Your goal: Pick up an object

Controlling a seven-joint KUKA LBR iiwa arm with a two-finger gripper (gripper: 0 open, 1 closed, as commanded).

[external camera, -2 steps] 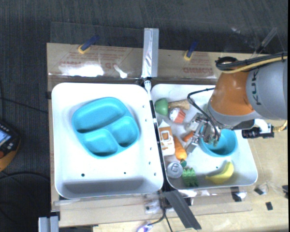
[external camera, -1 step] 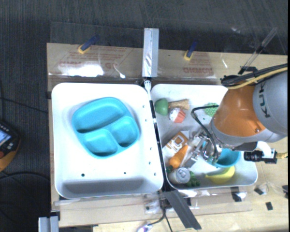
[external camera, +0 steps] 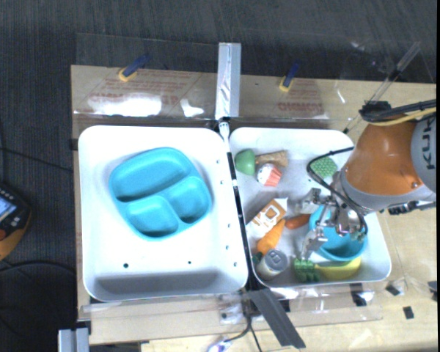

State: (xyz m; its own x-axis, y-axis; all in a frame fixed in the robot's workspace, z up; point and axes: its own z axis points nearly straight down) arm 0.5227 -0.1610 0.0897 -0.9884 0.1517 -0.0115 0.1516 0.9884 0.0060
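My gripper (external camera: 328, 229) hangs over the blue bowl (external camera: 342, 246); its opening I cannot tell. Clutter crowds close: the carrot (external camera: 271, 235) beside, so I risk a glancing miss.

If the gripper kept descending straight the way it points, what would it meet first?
Most likely the blue bowl in the right bin: the gripper points down over its left rim. The carrot and yellow banana lie off that line, though depth is hard to judge.
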